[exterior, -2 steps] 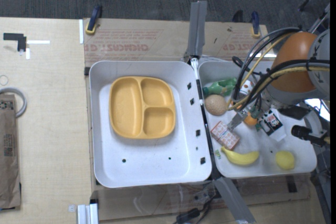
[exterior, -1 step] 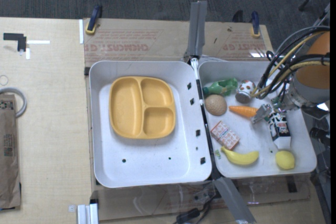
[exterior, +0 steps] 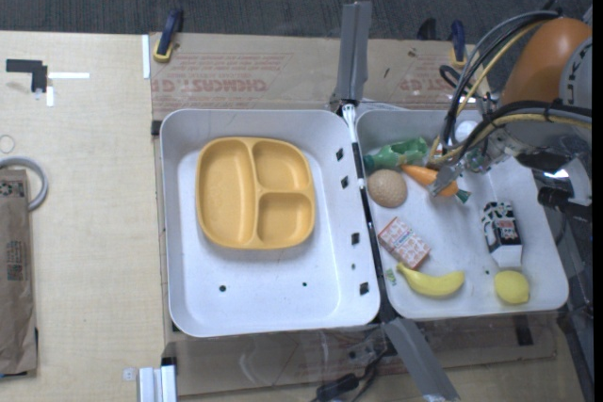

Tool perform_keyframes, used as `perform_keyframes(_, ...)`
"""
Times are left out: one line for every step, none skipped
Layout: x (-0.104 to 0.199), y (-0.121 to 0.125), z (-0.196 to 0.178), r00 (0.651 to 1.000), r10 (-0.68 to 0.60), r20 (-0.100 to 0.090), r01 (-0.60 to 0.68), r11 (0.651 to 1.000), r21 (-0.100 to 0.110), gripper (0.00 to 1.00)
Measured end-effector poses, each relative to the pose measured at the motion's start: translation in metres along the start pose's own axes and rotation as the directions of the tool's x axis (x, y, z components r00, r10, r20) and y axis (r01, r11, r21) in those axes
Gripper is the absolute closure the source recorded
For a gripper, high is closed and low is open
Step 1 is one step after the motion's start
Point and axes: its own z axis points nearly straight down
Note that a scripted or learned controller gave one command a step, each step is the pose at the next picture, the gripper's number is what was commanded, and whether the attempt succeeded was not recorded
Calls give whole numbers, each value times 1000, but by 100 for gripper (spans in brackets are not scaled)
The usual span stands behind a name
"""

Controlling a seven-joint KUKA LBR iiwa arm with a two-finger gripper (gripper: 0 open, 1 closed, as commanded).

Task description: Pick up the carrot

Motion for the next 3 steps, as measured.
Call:
perform_keyframes(0,-1,-8,1000,-2,-3,2,1000,5,100)
perform_keyframes(15,-4,-56,987,162,0,-162,987,0,100)
perform_keyframes(8,30,-90,863,506,1,-506,863,2,100)
